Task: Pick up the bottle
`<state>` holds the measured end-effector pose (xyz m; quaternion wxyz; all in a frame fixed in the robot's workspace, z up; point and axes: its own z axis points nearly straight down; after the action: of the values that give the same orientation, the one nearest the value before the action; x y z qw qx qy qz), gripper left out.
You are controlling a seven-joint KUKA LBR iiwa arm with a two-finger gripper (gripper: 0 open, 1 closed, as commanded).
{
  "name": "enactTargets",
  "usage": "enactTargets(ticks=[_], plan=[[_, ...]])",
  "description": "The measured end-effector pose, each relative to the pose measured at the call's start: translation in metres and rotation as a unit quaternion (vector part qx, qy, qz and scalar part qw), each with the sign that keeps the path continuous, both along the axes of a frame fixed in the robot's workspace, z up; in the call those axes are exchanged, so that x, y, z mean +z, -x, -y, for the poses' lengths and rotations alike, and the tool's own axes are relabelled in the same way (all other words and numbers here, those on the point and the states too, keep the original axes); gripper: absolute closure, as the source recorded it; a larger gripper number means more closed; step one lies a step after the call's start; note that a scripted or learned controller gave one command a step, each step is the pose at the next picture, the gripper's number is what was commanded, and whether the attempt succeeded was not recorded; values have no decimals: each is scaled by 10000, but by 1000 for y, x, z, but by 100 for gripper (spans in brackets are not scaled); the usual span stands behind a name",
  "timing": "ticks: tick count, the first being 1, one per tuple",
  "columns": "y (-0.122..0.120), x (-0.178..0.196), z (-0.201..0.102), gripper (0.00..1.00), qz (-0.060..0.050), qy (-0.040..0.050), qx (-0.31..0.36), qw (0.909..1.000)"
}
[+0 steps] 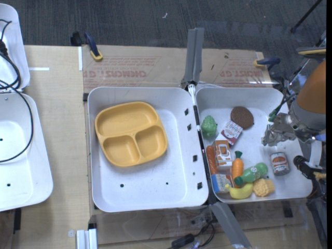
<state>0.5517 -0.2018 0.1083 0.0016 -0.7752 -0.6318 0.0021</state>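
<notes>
The pincer [273,134] is hung, its opening impossible to tell, above the right white bin [259,95], presumably because the green plastic bottle [252,173] lies below-left.

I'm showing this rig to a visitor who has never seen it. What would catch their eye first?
Probably the yellow tray, lying alone in the left bin. Next, the heap of toy food along the right bin's left and front sides: a carrot, a green bottle, a banana and corn. Then the arm, its pincer over that bin's right side, just above a small can.
</notes>
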Motion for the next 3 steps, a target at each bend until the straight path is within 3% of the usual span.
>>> enactTargets(ticks=[1, 2, 3], plan=[[-20, -21, -35, 0, 0, 2, 53, 10000], [69, -21, -61, 0, -14, -8, -639, 9980], [70, -16, -60, 100, -42, -13, -652, 9979]])
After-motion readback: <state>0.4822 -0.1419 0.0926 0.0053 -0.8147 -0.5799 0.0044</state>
